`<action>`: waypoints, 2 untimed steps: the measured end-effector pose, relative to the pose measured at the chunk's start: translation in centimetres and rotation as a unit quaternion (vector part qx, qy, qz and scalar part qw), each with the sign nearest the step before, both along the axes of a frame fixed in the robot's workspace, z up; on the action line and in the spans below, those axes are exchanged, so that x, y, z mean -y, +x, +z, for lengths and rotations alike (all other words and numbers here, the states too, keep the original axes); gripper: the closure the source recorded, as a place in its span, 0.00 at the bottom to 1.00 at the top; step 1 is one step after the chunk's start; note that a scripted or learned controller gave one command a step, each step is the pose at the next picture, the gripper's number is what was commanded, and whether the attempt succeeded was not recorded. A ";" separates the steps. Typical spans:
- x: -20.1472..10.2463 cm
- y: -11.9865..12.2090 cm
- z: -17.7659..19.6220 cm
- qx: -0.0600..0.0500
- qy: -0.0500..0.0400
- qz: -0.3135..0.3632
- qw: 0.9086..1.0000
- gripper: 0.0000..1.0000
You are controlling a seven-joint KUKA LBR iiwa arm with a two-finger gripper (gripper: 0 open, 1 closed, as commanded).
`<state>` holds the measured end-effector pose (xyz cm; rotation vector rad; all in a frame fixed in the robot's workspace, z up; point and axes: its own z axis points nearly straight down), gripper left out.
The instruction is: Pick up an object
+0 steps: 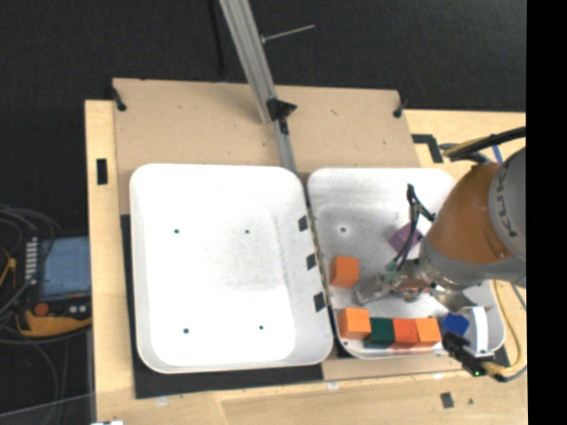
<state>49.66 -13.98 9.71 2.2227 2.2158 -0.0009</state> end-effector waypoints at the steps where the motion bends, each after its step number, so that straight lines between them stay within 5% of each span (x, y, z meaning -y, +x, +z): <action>1: 0.1 0.1 1.2 0.003 0.001 -0.005 1.000 1.00; 2: 0.0 1.2 6.0 0.003 0.000 0.003 1.000 1.00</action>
